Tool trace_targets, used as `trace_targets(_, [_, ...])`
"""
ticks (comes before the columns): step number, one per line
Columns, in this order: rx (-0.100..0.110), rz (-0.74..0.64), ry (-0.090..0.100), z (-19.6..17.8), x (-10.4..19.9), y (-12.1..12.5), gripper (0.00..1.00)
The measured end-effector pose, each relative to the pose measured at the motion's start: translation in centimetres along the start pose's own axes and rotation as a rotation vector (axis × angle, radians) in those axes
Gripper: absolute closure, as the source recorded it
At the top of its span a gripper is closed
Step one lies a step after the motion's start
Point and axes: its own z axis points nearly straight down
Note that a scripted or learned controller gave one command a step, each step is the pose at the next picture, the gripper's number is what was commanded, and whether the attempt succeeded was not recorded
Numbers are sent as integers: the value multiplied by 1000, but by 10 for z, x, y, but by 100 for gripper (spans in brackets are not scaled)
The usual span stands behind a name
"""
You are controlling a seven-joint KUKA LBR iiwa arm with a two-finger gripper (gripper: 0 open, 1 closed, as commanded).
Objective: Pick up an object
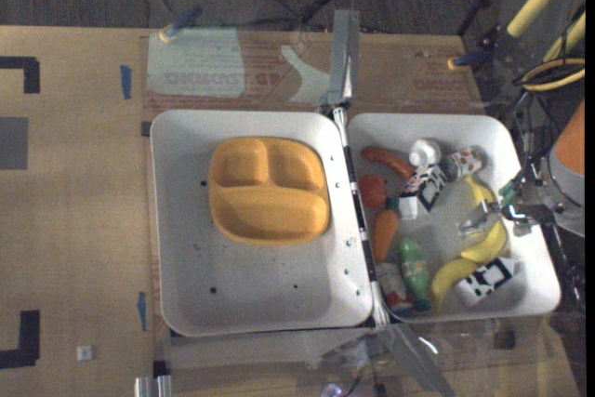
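Lying in the right bin (535, 288), toward its right side: a yellow banana (472, 261), curved, smooth-skinned, its long axis running from upper right to lower left, one tip near the bin's middle right, the other tip pointing down toward the near edge. Touching or just beside its lower end, a small white block with black square markings (489, 280). Further left in the same bin, an orange carrot (385, 234) standing lengthwise front to back, a red tomato-like piece (373, 191) above it, a reddish sausage (386, 161) slanting from upper left to lower right, and a green bottle (414, 269) near the front. At the back, a small white bottle (425, 151) and a second black-and-white marked box (425, 191).

Reaching in from the right edge, hand (491, 217) low over the bin, just above the banana's upper part; cannot tell whether clenched or released.

Sitting in the left bin (177, 274), an orange divided plate (269, 191) with three compartments.
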Motion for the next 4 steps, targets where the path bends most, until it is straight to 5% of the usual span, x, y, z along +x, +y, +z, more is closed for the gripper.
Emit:
trace_targets(1, [0, -201, 5, 95, -50, 38, 0])
trace_targets(2, [-6, -199, 0, 84, -52, 39, 100])
trace_targets(3, [-7, -288, -3, -19, 0, 85, 100])
trace_targets(4, [-3, -321, -2, -46, -45, 33, 100])
